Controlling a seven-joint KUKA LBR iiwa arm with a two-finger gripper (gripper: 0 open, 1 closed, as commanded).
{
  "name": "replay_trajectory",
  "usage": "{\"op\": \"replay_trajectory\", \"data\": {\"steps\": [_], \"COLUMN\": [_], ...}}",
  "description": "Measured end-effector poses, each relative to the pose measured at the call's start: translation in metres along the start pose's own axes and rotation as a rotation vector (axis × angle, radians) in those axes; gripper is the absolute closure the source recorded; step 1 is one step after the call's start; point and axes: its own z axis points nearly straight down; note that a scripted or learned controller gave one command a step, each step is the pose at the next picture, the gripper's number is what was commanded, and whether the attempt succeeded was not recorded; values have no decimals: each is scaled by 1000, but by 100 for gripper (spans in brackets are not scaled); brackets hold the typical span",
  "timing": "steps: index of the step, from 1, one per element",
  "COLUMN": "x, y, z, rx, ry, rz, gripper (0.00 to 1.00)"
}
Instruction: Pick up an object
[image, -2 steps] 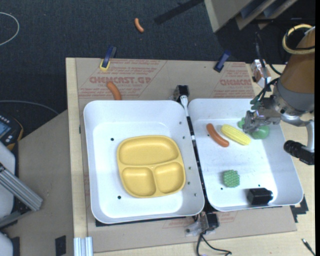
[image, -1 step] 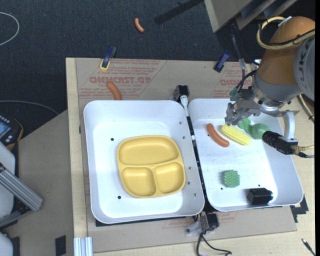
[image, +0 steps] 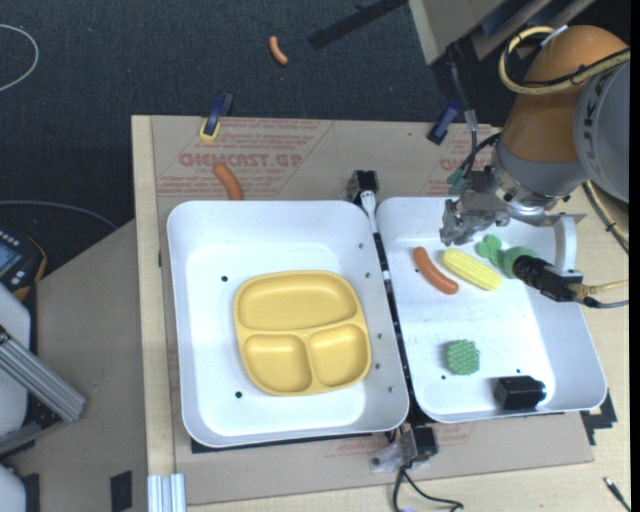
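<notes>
Bins: 2, white, side by side on a cardboard sheet (image: 300, 150).

L bin (image: 200, 300): 1 yellow tray (image: 300, 330), 3 compartments, sits approx. centre.

R bin (image: 545, 340): 5 loose items.
- 1 orange sausage (image: 435, 270), far half of the bin, lying at a slant.
- 1 yellow corn cob (image: 471, 269), just beside that sausage on its right.
- 1 green piece (image: 491, 247), just behind the cob's far end and partly hid by the wrist.
- 1 round knobbly green item (image: 461, 356), nearer the front, bare bin floor all round.
- 1 black block (image: 519, 391), front edge, near the knobbly item but apart.

Sausages overall: 3. The 2nd (image: 229, 181) lies on the cardboard beyond the L bin. The 3rd (image: 278, 49) lies on the dark floor, well apart.

Clips: 1 blue/yellow (image: 213, 117) and 1 blue (image: 442, 127) on the far cardboard edge. 1 black (image: 362, 184) sits betw. the bins.

Gripper (image: 458, 232): over the far part of the R bin, tip just behind the sausage and cob. Parted or clenched: can't tell from this angle. Arm covers the bin's far-right corner.
</notes>
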Motion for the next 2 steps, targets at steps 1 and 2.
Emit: {"op": "replay_trajectory", "data": {"steps": [1,2], "x": [-2,-1], "y": [-2,-2], "z": [-18,1], "rx": [-1,8], "ry": [0,1], "rz": [1,2], "gripper": [100,100]}}
